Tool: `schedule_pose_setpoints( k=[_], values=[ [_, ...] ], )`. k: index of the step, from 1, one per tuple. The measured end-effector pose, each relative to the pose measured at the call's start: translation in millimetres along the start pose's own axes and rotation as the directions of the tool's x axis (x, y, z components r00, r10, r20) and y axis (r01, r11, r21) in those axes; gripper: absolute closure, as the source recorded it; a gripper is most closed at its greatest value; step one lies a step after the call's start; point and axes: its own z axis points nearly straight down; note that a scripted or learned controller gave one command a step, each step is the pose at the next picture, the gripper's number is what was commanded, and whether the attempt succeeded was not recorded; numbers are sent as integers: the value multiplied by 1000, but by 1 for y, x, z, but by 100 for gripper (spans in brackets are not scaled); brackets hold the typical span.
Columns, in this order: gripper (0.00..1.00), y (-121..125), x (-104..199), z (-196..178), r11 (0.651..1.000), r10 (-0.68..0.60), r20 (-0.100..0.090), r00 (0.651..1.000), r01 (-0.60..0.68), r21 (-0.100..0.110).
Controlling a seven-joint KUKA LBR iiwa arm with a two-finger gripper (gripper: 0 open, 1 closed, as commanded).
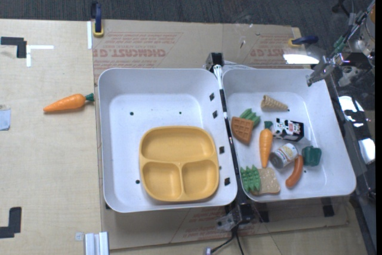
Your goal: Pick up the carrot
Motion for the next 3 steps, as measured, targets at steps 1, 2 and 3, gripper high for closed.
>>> schedule_pose_setpoints(
  k=[1, 2, 3],
  values=[
    [0, -18, 66, 143, 995, -103, -1, 995, 103, -2],
    [0, -39, 82, 180, 995, -95, 9, 995, 95, -6],
    [100, -38, 84, 172, 996, -91, 5, 996, 91, -6]
  ],
)
